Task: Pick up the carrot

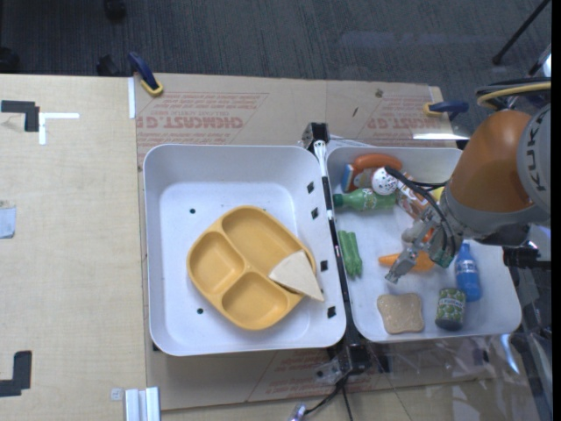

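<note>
Bench: two white bins, yellow tray (245, 268) left.
Gripper (401, 267): low over carrot (412, 260), finger gap unclear.
Crowding: blue bottle (467, 273), green pickle (351, 253), toast (401, 313).

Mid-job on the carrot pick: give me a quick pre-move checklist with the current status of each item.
1. Carrot located in the right bin, partly hidden by the gripper: ok.
2. Gripper over the carrot: ok.
3. Carrot between the fingers: cannot tell.
4. Clear of the blue bottle on one side and the green pickle on the other: ok.
5. Cables trailing near the toys at the bin's far end: not ok, snag risk.
</note>
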### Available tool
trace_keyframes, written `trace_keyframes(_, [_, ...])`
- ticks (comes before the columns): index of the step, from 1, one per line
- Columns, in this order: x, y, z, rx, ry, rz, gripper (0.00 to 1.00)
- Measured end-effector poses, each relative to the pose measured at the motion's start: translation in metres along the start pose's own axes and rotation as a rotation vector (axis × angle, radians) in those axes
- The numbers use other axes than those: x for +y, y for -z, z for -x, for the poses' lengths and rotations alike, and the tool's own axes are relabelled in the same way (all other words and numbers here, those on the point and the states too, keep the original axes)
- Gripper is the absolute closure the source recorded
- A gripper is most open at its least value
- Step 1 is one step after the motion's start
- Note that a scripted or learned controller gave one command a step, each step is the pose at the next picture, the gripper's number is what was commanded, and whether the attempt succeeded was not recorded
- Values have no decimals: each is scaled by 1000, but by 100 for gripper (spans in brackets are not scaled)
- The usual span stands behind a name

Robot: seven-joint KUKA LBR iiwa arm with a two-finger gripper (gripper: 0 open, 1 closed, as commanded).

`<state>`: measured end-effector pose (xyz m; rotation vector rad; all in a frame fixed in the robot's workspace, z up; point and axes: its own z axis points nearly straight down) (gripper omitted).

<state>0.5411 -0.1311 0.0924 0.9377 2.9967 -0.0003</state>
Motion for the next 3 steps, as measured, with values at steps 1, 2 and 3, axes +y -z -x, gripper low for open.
trace_keyframes(1, [2, 0, -31, 1, -75, 0, 0])
trace_keyframes(2, [-13, 0, -33, -1, -276, 1, 0])
trace_keyframes(3, [-11, 10, -30, -7, -271, 3, 100])
